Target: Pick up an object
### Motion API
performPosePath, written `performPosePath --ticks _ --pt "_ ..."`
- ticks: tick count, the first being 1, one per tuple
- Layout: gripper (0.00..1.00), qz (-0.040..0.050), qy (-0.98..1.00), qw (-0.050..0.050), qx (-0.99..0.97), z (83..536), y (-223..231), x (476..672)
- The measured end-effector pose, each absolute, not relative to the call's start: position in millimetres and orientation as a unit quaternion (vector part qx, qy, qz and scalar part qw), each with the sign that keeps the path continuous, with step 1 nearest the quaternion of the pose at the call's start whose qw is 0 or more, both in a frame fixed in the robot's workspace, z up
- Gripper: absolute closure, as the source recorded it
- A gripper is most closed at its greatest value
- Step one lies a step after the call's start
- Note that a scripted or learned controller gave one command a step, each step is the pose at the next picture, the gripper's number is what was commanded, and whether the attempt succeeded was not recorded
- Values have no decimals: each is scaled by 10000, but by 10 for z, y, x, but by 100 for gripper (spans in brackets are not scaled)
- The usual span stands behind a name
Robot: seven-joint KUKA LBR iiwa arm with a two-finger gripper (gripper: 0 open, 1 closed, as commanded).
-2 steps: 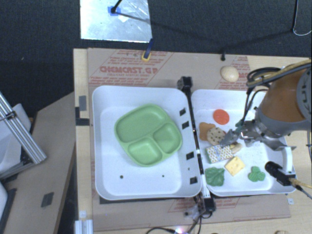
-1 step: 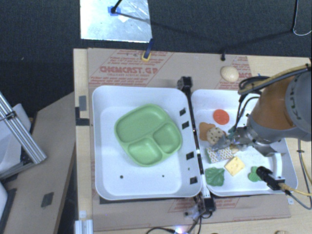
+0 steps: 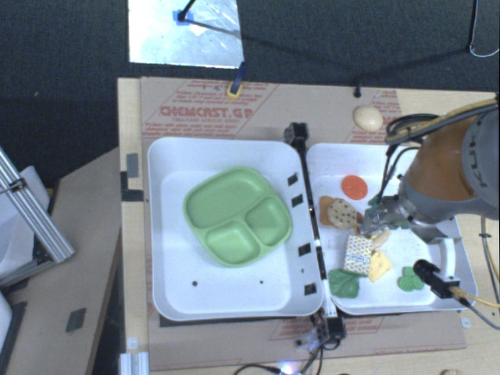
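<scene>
Camera view: gripper is down in the right bin, among the small items near its left-centre. Can't tell how it's set or whether it has anything; wrist and cabling block the tips.

Likely target, my read: either the cookie just left of the gripper, or the patterned card just near-side of it, with a yellow piece touching the card's right edge. Items are bunched there, so a clean pick of one looks tricky.

Other candidates in the same bin: orange disc on the far side, green leaf and green lump along the near wall.

Left bin holds a green divided tray, tilted in plan, well apart from the arm. An egg sits on the worktop beyond the right bin, outside it.
</scene>
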State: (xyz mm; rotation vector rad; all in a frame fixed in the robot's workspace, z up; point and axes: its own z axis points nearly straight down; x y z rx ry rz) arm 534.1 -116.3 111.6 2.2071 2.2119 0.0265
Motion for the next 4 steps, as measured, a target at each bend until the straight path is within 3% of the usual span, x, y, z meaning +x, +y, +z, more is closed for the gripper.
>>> performPosePath --ticks 1,2,4 --pt "100 20 7087 34 7055 1735 -1182 5428" --pt "100 21 7089 33 7053 2277 -1184 5447" --pt "100 16 7108 0 7034 2313 -71 5526"
